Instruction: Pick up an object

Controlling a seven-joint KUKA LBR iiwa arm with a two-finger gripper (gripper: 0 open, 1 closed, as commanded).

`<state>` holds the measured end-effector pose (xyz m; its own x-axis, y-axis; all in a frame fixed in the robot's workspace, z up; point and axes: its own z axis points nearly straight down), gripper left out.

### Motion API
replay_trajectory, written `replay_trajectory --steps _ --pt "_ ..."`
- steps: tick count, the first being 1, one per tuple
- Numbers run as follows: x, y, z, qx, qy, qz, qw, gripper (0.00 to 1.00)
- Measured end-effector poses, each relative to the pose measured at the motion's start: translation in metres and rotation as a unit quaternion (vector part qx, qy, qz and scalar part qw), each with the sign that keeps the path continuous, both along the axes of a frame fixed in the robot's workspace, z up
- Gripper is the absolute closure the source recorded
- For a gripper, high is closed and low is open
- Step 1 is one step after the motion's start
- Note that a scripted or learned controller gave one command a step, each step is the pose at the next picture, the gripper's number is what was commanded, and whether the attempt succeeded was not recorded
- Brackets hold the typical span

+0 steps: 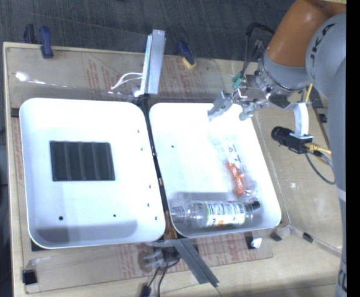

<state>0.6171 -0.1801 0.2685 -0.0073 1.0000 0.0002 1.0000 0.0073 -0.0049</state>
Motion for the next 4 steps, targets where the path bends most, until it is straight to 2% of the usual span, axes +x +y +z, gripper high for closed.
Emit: replay_trajectory --steps 1,2,3,4 --pt "-0.057 -0.031 -0.008 0.0003 -0.001 0.081 0.9967 0.00" --pt "-0.055 -0.029 -0.054 0.0007 -0.001 0.140 0.9901 0.00" --pt "-0.041 -0.029 -0.069 0.0002 -0.002 0.182 0.9832 0.00" --pt "-0.053 -0.029 -0.065 0.0015 0.000 0.190 0.9818 0.00"
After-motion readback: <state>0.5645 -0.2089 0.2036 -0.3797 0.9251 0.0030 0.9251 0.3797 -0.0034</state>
